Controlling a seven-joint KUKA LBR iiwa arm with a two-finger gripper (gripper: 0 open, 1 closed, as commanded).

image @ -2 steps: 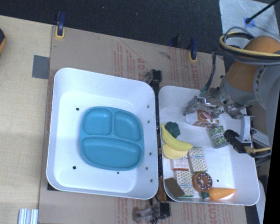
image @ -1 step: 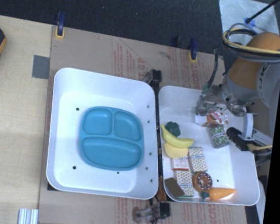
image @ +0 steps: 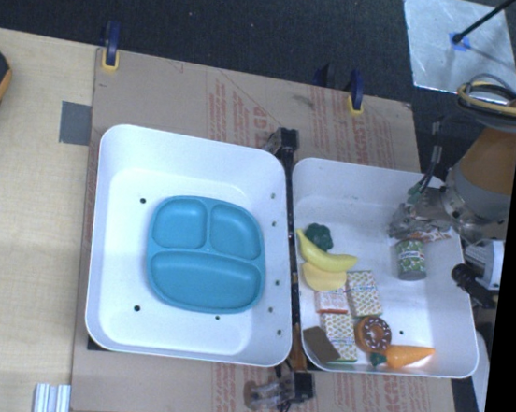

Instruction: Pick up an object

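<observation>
The table point(image: 17, 244) is covered with a brown cardboard sheet point(image: 205, 109), held down at the far edge by two clamps, probably to keep it from sliding. Two white bins are set side by side on it. The left bin point(image: 103, 312) contains a blue divided plate point(image: 206, 253), laid flat in its middle. The right bin point(image: 446, 315) holds the candidate objects, crowded toward its left and near walls: a banana point(image: 324, 261) beside a dark green piece point(image: 318, 236), flat patterned packets point(image: 351, 302), a brown round piece point(image: 374, 333) and a carrot point(image: 405, 357). A small speckled can point(image: 411, 259) stands apart near the far right, directly below the gripper point(image: 418, 223). The can is judged the intended pick. It cannot be told how the gripper is set, nor whether the can is gripped.
</observation>
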